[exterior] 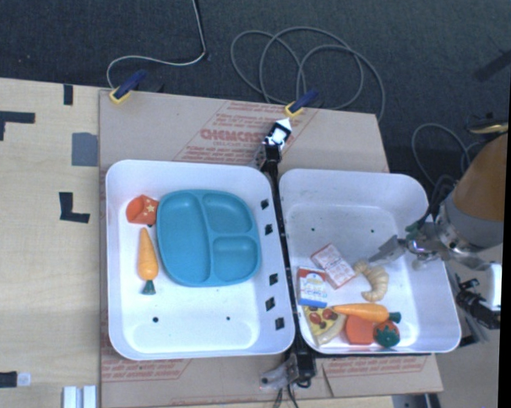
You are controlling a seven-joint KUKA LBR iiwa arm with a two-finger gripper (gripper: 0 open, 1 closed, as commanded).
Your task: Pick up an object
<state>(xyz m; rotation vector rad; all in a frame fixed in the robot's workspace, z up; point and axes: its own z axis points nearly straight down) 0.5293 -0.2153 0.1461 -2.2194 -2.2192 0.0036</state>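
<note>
The right bin [357,191] holds several toy foods. A pink-white packet [333,263] and a red, white and blue carton [313,288] lie near its middle. A beige croissant-like piece [375,283] lies beside them. Along the front wall lie an orange carrot [362,312], a pizza slice [322,325], a red-orange block [360,331] and a red fruit with a green top [388,333]. My gripper [390,250] reaches in from the right, low over the bin, just above and right of the croissant piece. Nothing shows in its grasp.
The left bin [191,331] carries a blue divided plate [207,237], a red-orange toy [141,209] and a second carrot [147,258] along its left side. A black divider [275,242] joins the bins. Cables [312,66] loop behind them.
</note>
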